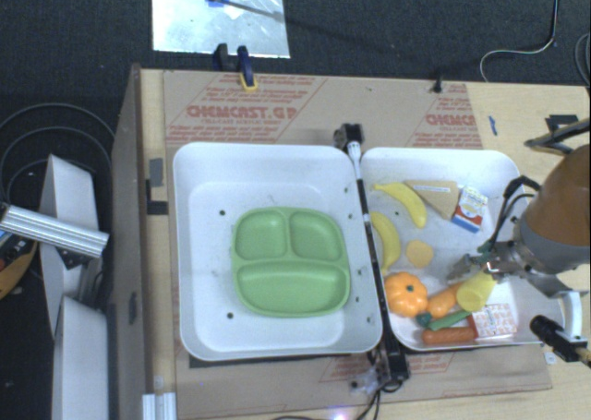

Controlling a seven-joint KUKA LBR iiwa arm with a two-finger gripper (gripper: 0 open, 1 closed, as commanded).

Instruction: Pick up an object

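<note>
Just round, glossy orange pumpkin (406, 294)

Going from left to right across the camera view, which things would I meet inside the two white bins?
Green tray → pumpkin → yellow cup, with the gripper by it. The other toys overlap too much in this order.

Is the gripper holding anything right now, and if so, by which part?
Cannot be told. The gripper sits low in the right bin, right beside the yellow cup, but no object shows between its fingers.
</note>
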